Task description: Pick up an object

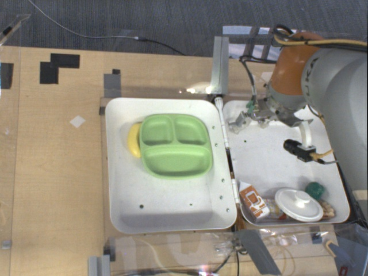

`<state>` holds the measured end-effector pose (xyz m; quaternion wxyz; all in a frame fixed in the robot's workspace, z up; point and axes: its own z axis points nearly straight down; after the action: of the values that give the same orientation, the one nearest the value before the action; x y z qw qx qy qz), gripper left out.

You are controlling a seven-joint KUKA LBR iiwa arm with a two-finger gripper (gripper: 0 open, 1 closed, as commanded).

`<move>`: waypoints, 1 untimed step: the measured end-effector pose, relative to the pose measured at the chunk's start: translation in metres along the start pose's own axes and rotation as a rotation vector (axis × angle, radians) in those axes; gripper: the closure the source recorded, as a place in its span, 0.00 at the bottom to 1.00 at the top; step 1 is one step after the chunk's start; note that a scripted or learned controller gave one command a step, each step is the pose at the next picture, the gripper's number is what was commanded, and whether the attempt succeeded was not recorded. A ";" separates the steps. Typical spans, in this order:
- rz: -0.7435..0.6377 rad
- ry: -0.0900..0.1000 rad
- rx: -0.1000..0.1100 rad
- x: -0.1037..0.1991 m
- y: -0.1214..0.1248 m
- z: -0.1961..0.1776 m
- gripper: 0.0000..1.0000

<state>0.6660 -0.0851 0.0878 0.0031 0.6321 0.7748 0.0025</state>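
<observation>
Seen from above at a slant, two shallow white bins sit side by side on the pale wooden worktop (52, 171).

The left bin (167, 211) holds two things. One is a green plate (174, 144) of smooth plastic, rounded-square, moulded into three compartments: two small ones at the far side and one wide one at the near side. One yellow object (133, 140), smooth and curved, shows at the plate's left edge, touching it and partly covered by it.

The right bin (270, 165) holds several small things, all crowded along its near wall. There is one white round lid-like dish (298, 204) with a raised knob in the middle, glossy like plastic or ceramic. Just left of it lies one small orange and white packet (253, 202), flat and printed. At the dish's far right sits one small dark green object (315, 190), rounded; its kind is too small to tell. A brownish item peeks from behind the dish at the right wall, unclear.

One grey arm with an orange band (287, 68) comes in from the right over the far part of the right bin. Its pincer (246, 118) hangs near the far left corner of that bin, well apart from the things at the near wall. Whether the pincer is released or clenched cannot be told; nothing is seen in it.
</observation>
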 end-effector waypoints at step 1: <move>0.351 -0.001 0.001 -0.017 0.001 -0.004 0.00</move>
<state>0.6707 -0.1018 0.0916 0.0027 0.7578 0.6525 0.0024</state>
